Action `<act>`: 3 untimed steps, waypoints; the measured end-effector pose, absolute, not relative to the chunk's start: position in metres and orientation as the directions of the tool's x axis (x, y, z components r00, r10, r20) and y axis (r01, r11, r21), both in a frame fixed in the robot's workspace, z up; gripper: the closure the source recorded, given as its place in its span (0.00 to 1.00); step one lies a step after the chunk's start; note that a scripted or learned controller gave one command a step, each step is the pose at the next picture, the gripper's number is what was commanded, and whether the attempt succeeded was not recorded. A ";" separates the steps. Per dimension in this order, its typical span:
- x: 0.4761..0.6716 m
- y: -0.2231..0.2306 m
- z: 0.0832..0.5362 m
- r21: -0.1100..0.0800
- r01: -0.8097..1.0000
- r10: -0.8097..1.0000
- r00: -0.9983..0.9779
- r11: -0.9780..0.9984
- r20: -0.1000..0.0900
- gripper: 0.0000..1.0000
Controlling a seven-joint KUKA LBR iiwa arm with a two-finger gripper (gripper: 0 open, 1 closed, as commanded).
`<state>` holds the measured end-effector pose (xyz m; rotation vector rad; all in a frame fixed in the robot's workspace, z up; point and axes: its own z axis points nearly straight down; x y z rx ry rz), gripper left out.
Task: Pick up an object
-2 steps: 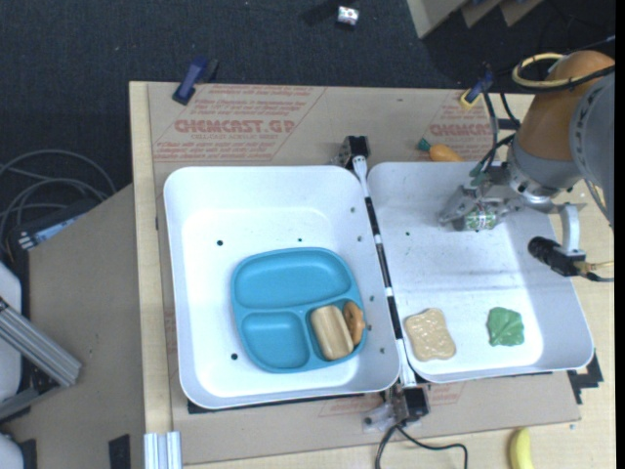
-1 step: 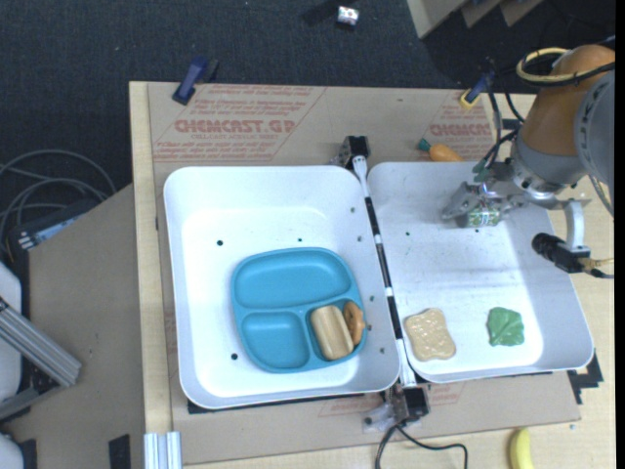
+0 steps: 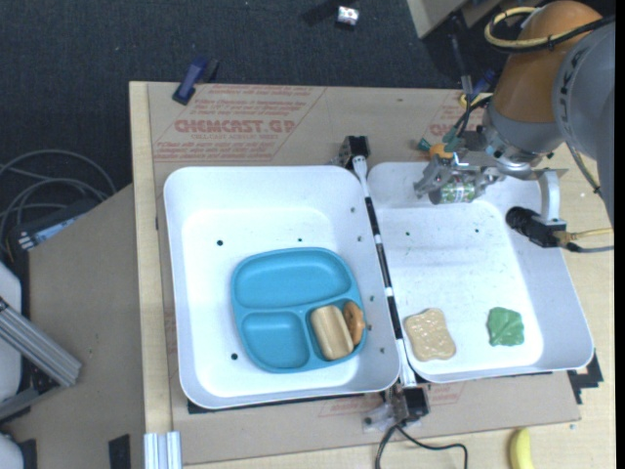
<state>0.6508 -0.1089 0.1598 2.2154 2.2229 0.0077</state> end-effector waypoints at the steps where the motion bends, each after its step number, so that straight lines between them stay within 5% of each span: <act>1: 0.624 -0.085 0.197 0.000 1.000 1.000 -0.002 0.002 0.001 1.00; 2: 0.569 -0.046 0.216 -0.002 1.000 1.000 -0.001 0.001 0.001 1.00; 3: 0.569 0.004 0.216 -0.002 1.000 1.000 -0.002 0.002 0.002 1.00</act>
